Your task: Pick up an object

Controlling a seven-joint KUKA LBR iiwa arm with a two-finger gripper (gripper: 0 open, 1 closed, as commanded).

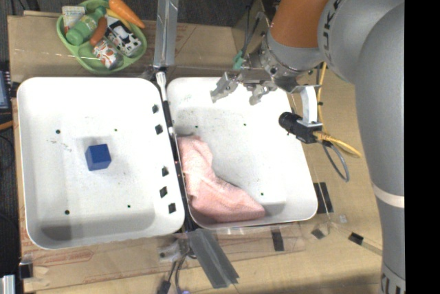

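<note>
Cloth (213,183), pink and crumpled, lies in the right bin (289,169) below and well apart from the gripper (239,90), whose fingers (221,88) spread open, holding nothing. Best descend onto a raised fold before closing. Farther left sits a blue cube (98,156).

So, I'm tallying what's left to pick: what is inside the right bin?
The right bin holds a crumpled pink cloth against its left wall and near corner. The gripper hangs over the far end. Anything under the cloth is covered and cannot be seen.
</note>
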